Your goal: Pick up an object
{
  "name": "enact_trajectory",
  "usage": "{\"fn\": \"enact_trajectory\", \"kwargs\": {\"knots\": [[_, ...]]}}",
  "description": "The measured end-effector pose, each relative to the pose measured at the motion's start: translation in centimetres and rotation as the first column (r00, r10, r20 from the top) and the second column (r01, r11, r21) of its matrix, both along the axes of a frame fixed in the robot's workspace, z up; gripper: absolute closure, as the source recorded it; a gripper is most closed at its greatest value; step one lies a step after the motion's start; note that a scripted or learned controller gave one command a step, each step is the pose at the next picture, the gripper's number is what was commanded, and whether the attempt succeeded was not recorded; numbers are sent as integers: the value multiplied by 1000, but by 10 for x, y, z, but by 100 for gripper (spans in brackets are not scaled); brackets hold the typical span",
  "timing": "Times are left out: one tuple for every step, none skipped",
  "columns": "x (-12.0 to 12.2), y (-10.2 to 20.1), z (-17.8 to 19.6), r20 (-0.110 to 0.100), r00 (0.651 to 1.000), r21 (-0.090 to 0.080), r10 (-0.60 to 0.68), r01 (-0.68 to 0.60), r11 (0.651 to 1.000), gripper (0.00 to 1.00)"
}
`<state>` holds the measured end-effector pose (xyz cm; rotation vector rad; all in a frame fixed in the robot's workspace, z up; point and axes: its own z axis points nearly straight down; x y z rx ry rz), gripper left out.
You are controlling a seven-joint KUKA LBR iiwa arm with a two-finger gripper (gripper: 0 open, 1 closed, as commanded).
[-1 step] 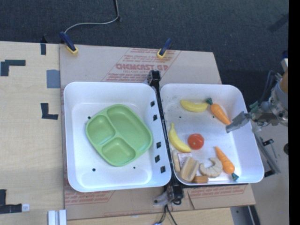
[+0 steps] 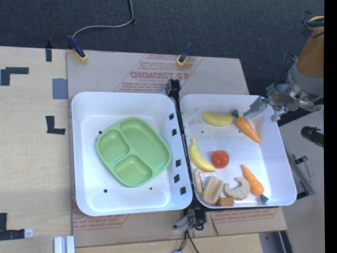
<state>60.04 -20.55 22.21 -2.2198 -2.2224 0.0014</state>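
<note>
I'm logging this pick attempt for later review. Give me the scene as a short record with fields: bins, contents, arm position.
left bin: holds a green divided plate
right bin: two bananas, two carrots, a tomato, bread-like pieces near the front edge
gripper: over the right bin's far right corner, beside the upper carrot's leafy end
grasp: cannot tell
bench surface: cardboard sheet held by clamps

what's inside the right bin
The right bin holds two bananas, two carrots, a tomato and tan pieces piled together; what lies beneath that pile is covered.
</note>
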Motion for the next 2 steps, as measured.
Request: {"fn": "enact_trajectory", "kwargs": {"knots": [[16, -17, -127, 0, 1000, -1, 0, 0, 1000, 0], [65, 5, -137, -17, 1000, -1, 4, -4, 1000, 0]]}}
